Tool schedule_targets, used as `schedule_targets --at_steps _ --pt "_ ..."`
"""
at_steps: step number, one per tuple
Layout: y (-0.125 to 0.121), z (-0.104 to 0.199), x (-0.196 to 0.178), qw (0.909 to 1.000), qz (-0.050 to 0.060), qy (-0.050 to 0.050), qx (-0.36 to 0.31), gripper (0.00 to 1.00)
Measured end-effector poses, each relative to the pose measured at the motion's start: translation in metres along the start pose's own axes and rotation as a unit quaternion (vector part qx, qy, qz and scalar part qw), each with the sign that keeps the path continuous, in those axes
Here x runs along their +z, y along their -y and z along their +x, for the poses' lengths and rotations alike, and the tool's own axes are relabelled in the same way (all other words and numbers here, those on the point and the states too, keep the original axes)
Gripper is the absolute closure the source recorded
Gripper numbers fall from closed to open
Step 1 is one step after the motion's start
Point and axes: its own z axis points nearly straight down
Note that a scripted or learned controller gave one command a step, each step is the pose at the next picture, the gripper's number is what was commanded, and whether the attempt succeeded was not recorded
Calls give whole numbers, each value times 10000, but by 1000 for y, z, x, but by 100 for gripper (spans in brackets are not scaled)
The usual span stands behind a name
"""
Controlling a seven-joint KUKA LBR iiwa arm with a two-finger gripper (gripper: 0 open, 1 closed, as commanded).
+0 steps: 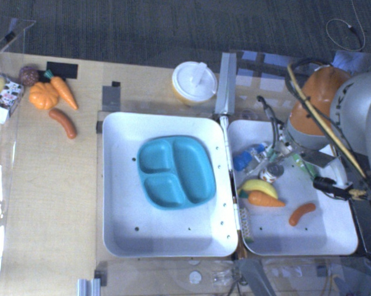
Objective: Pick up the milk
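Gripper hangs over right white bin; can't tell its grip state. Small blue-and-white milk carton at nine o'clock; I'd approach square, avoiding yellow banana.

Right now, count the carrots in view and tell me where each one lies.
2. One carrot lies on the bench at far left, beside the small pumpkin. The other carrot lies in the right bin, just under the banana. The arm may hide more.
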Motion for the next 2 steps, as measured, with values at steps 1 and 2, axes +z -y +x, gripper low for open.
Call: schedule_targets --at_steps 1,2 --pt "-2 0 -8 10000 -10 0 -13 100" --pt "-2 -1 -8 10000 -5 6 -11 0"
